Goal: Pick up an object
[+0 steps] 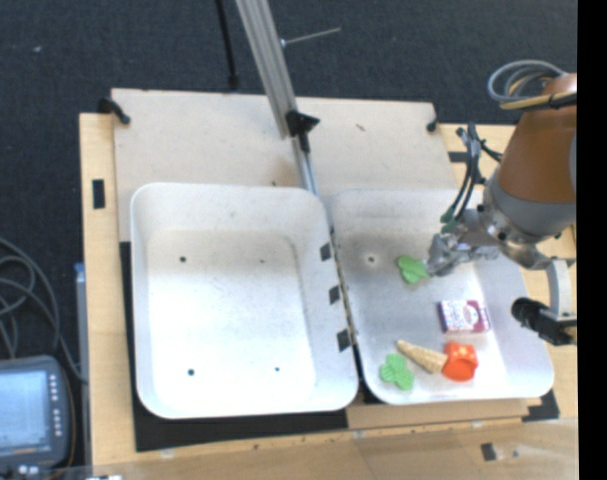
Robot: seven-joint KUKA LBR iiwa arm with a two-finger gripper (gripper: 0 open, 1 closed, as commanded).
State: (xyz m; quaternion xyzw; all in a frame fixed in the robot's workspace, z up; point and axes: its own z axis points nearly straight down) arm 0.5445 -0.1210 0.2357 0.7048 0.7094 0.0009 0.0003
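Dark carpet surrounds a pale wooden counter (98, 268) that carries two shallow white bins side by side. A slanted metal pole (268, 53) rises from the far edge of the counter between them, and a small screen unit (21, 408) with looped cables sits on the floor at the near left.

Nothing but a few dark specks marks the floor of the left bin (233, 203). All the loose things lie in the right bin (383, 208). The arm (538, 153), grey with an orange band, comes in from the right and reaches down over this bin's far half. Its hand (441, 258) hangs low above the bin floor, just to the right of a small green piece (412, 269), which lies touching or almost touching the tip of the hand on its left side. From this slant I cannot tell how far the hand is open, nor whether the green piece sits within its grip or just beside it.

Nearer in the same bin, and clearly apart from the hand, lies a small purple-and-white box (462, 315). Nearer still, an orange-red object (460, 361) rests against the wide end of a tan cone (419, 355), and a green leafy shape (395, 371) lies just left of the cone, close to the bin's near rim.
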